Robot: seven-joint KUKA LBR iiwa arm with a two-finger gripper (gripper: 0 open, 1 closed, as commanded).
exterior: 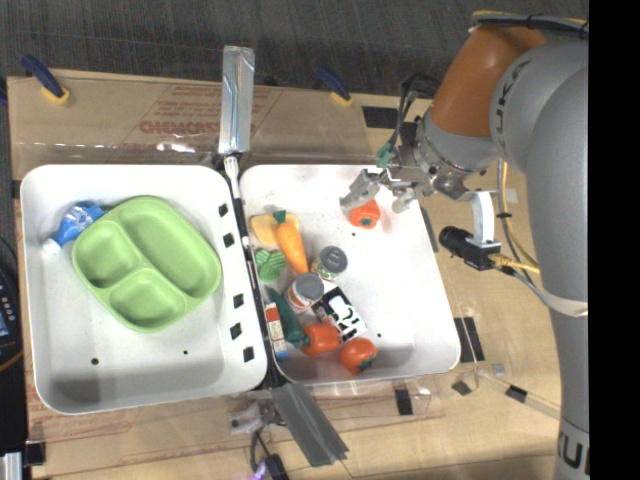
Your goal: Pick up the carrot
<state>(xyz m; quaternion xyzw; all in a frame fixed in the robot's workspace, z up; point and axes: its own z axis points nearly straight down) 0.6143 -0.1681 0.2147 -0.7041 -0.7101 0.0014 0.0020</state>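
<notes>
Hand [372, 196] hovering near right bin [420, 268] far edge; grip state unclear. Carrot [291, 245] lying near left wall. You're needing clean lengthwise-centred descent.

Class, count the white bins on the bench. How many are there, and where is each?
2. The left bin holds a green divided plate; the right bin holds the carrot and other toys.

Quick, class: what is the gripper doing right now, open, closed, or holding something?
Gripper: over the right bin, at a small red-orange item; open or closed cannot be told. The carrot lies apart from it.
</notes>
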